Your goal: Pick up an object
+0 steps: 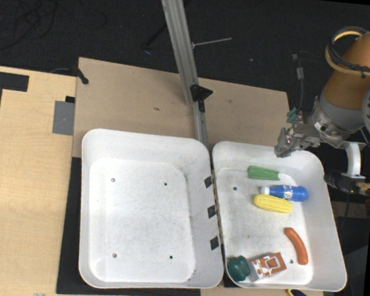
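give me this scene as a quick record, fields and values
arm: reaches in from the right, gripper above the far rim of the right bin
held: nothing visible
right bin contents: green piece, blue bottle, yellow corn, orange sausage, dark green item, brown and white packet
left bin: no objects seen
task state: no object picked up yet

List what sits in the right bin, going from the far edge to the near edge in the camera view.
Gripper above the far rim → green object → blue bottle → yellow corn → orange sausage → brown-and-white packet
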`<state>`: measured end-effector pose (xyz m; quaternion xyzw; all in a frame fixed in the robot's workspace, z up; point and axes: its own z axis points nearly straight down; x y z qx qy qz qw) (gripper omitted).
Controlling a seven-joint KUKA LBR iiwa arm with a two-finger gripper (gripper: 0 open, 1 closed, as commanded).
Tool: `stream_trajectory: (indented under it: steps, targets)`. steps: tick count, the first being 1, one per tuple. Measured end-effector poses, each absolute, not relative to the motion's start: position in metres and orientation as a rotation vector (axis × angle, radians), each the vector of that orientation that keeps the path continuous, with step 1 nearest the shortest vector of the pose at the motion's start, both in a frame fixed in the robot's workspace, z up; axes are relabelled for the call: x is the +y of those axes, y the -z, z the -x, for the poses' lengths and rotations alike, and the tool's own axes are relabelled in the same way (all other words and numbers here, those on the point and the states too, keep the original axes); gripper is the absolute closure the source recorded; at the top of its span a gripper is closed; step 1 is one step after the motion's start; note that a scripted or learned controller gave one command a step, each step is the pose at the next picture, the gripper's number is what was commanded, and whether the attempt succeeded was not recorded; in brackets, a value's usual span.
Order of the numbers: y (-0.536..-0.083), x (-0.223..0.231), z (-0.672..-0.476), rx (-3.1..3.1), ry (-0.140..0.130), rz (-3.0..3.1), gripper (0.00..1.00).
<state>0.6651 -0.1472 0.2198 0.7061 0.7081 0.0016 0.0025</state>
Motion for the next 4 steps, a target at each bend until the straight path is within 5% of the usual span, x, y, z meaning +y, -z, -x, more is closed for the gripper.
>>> stream_trajectory:
  steps: [2,4]
  targets:
    - [-0.302,-0.145,-0.663,2.224,-0.003,-2.215,1.0]
    - [-0.273,-0.044,-0.653,2.23,0.002,-2.22,1.0]
